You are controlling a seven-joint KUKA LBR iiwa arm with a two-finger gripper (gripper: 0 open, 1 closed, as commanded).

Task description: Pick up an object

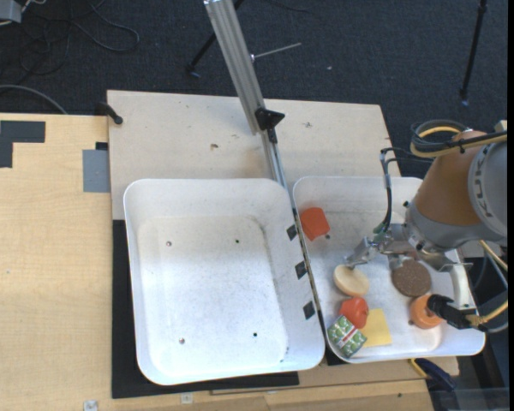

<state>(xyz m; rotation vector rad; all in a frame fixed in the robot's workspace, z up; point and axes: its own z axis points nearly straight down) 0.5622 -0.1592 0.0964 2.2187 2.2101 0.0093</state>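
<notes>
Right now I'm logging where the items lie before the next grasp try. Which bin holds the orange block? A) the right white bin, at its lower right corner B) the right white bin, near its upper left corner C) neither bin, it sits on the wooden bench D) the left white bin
B: the orange block lies inside the right white bin, close to the divider, above the tan round piece and the yellow square piece.

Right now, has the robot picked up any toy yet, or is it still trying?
Nothing looks picked up yet. The gripper hangs low over the right bin, just above the tan round piece, with no toy between its fingers. The orange block, brown disc, yellow square and green-and-white packet all lie in that bin. Left to do: close on one and lift it.
</notes>
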